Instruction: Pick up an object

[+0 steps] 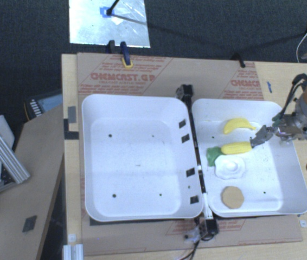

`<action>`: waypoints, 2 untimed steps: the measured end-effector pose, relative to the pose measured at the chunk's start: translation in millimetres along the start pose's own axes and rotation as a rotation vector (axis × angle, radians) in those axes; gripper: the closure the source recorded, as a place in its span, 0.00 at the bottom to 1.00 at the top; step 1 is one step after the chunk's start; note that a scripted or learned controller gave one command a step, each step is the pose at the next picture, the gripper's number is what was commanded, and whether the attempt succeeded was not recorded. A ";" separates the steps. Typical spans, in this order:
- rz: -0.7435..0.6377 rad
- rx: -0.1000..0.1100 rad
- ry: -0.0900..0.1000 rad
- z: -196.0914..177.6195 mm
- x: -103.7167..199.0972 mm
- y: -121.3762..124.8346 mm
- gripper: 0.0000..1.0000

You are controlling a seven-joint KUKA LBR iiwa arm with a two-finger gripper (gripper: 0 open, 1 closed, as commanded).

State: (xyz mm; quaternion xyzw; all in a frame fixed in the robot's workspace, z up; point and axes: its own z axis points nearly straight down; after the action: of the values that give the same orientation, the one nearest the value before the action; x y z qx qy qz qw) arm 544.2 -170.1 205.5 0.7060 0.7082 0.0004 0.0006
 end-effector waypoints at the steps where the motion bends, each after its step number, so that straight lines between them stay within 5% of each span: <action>1: -0.002 -0.004 -0.001 -11.1 0.0 1.1 1.00; 2: -0.004 -0.007 0.001 -102.6 45.1 -57.6 1.00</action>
State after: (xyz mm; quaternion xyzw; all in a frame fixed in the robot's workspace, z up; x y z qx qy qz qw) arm 486.3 -125.1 307.9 0.7044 0.7098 0.0032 0.0030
